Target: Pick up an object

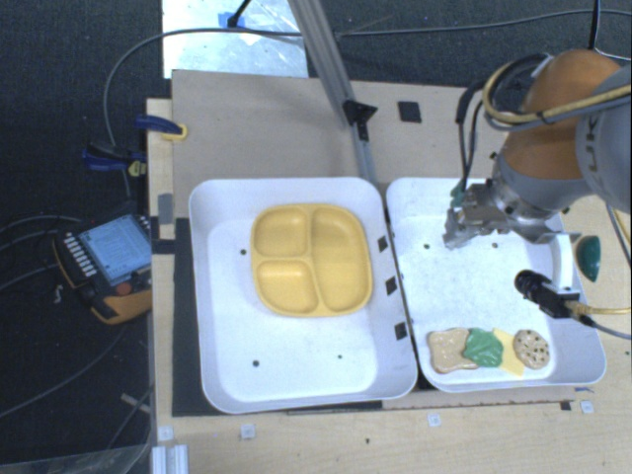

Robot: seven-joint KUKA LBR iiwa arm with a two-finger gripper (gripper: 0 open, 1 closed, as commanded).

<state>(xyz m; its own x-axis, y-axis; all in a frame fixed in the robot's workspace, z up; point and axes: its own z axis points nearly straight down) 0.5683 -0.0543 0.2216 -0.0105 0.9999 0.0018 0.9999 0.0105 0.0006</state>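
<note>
A: Looking at the bench (267, 117), what's around?
B: Dark carpet, cables, two white bins.
A: The claw (462, 227)?
B: Over the right bin (434, 205); grip unclear. Toy food (484, 349) lies along its near edge.

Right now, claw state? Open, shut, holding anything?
Claw: cannot be told from this view. It hangs over the upper left of the right bin, with nothing visible in its grasp.
</note>
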